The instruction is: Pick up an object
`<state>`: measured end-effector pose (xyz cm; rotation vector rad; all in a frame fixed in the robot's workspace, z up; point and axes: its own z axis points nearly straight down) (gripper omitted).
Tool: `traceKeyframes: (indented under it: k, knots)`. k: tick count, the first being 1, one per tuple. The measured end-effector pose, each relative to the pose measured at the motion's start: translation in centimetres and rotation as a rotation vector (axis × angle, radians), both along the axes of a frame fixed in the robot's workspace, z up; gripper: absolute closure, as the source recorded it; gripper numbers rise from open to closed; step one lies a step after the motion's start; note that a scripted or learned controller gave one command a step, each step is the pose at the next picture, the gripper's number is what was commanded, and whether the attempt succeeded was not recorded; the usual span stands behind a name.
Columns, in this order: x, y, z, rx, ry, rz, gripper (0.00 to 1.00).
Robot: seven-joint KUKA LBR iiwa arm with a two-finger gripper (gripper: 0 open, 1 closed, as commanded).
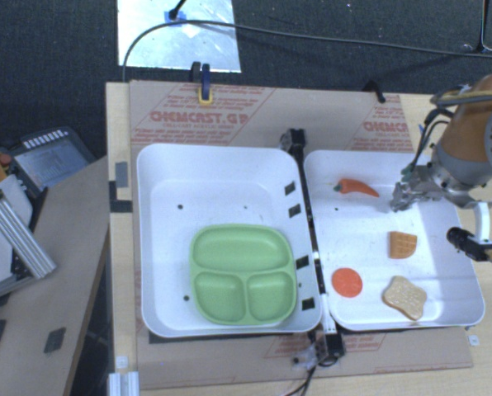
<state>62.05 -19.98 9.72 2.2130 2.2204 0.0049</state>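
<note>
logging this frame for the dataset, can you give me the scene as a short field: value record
left bin: holds a green divided plate
right bin: holds four items
carrot: orange, far side of right bin
waffle piece: mid right bin
red disc: near side, by the divider
bread slice: near right corner
end effector: over right bin, right of the carrot, nothing seen held

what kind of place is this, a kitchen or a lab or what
Most likely a robot test lab, not a kitchen. A robot arm reaches over two white bins on a bench, the food in them looks like toys, such as a carrot, and cables run across the dark floor.
</note>
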Motion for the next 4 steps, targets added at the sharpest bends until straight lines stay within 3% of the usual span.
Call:
traceKeyframes:
  k: [3, 4]
  knots:
    - [0.4, -0.6, 15.6, 0.0, 0.0, 0.001, 1.0]
    - [0.9, 5.0, 14.3, 0.004, 0.005, 0.006, 1.0]
